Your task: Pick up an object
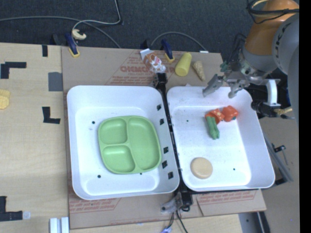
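We are seeing the arm (272, 28) cut off by the frame's right edge. Its gripper (223, 88) is hanging with fingers spread, grasping nothing, over the right bin (252, 174)'s far rim. Orange-and-green toy (218, 119) and tan disc (201, 168) are lying inside; cardboard (116, 72) is underlying both bins.

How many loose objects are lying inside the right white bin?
3. An orange object and a green one touch each other near the bin's middle, below the end effector; a round tan disc lies nearer the front. Nothing seems hidden.
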Robot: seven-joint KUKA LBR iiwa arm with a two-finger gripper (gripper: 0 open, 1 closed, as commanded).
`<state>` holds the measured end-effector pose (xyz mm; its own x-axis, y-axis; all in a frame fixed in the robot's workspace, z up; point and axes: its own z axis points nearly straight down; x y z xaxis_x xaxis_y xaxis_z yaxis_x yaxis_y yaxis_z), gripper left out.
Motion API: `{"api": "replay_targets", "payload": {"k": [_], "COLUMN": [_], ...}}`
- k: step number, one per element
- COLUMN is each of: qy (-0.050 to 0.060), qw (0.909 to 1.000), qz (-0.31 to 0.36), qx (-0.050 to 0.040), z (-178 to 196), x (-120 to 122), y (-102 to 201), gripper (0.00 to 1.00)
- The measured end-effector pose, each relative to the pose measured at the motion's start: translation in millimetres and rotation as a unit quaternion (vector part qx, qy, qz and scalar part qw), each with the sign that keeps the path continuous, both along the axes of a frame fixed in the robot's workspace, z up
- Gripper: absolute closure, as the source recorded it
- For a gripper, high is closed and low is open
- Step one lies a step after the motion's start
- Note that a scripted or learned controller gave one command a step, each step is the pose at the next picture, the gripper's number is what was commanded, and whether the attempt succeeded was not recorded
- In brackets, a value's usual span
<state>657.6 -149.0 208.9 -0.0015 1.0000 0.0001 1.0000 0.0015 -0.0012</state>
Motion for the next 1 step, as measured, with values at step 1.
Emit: {"api": "replay_targets", "payload": {"k": [1], "qy": [-0.007], "qw": [1.0000], "qz": [0.000], "qx": [-0.0026], "z": [-105.9], "x": [-25.4], "y": [-22.1], "gripper": [0.00]}}
